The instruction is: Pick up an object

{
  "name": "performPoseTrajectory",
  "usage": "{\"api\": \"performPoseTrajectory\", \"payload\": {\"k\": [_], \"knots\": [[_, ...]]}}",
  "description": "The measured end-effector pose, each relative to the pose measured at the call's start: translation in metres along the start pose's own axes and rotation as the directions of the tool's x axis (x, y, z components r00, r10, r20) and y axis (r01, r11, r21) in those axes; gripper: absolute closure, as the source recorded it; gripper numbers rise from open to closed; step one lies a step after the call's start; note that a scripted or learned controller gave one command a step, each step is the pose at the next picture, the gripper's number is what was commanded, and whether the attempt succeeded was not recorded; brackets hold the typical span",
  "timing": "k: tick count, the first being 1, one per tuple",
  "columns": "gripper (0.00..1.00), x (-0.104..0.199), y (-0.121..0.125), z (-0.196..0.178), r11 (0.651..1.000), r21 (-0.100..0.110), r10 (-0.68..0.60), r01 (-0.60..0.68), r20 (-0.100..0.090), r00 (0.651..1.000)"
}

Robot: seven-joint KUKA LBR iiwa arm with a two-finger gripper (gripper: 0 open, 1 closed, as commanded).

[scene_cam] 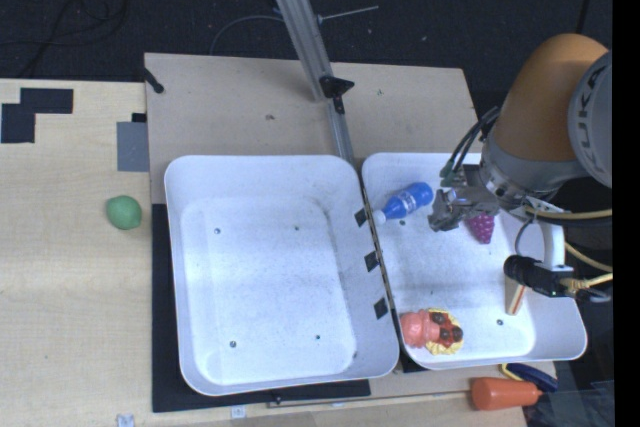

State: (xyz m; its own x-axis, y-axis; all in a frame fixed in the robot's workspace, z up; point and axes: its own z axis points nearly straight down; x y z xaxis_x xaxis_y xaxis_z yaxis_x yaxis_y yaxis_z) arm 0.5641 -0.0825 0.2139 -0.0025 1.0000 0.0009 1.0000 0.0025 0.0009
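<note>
Listing contents of the right bin (pixel 560 340), where the hand (pixel 447 211) now hangs low over the upper half.

Item 1: blue bottle (pixel 407 200), small, lying on its side near the divider between the bins, cap end pointing down-left. Judged light, rigid plastic, smooth and round; likely to roll or squirt out of a pinch. Best hold would be across the body at mid-length, fingers square to its long axis. It lies just beside the hand, on the hand's left in the view.

Item 2: purple grape cluster (pixel 483 227), small, just beside the hand on the other side. Judged light, probably a bumpy plastic toy; the knobbly surface should give grip, and a hold across its widest part looks sound.

Item 3: red and yellow toy (pixel 432 329), lumpy, resting against the near wall of the right bin, well apart from the hand. Judged light, possibly soft; shape too irregular to pick a sure hold.

Item 4: left bin (pixel 190 185), white, shallow.

Item 5: green ball (pixel 124 212), on the bench (pixel 60 265), outside both bins.

Item 6: orange object (pixel 503 393), on the bench edge below the right bin.

Hand state: dark fingers blend with cables and shadow; how far open cannot be told. Nothing is visibly between them. Whether they touch the bottle or the grapes cannot be told.
</note>
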Motion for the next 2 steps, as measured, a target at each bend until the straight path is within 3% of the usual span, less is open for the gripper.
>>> {"api": "performPoseTrajectory", "payload": {"k": [2], "knots": [[1.00,0.097,-0.018,0.010,1.000,0.002,0.000,0.000,0.000,1.000]]}}
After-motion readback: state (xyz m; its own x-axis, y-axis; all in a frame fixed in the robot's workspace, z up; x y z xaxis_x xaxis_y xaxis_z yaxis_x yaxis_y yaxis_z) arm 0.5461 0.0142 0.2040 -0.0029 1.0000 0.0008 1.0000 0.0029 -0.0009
